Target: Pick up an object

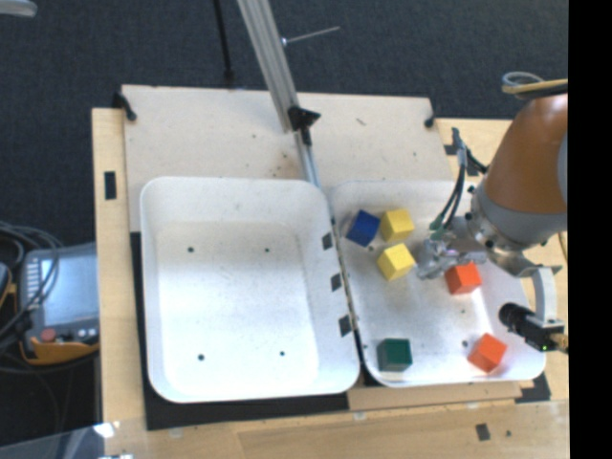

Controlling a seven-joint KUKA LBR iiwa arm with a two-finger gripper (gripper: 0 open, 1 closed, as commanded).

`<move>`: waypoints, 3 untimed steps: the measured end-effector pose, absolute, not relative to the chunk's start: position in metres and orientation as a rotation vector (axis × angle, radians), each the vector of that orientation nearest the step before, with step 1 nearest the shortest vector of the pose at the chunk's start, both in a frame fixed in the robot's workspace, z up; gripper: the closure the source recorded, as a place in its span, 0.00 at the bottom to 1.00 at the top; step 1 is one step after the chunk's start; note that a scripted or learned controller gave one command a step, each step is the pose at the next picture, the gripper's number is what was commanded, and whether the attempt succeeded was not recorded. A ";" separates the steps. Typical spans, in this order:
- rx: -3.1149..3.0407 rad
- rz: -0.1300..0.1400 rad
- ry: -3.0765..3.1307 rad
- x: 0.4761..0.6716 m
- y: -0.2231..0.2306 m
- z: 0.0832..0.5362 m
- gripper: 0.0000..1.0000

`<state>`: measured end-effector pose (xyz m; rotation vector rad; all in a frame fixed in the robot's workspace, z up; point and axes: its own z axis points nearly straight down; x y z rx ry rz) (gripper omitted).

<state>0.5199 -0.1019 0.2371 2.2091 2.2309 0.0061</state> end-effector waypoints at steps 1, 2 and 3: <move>2.211 0.005 2.233 0.531 -0.039 0.240 1.00; 2.213 0.003 2.229 0.541 0.006 0.235 1.00; 2.212 0.004 2.231 0.545 0.056 0.245 1.00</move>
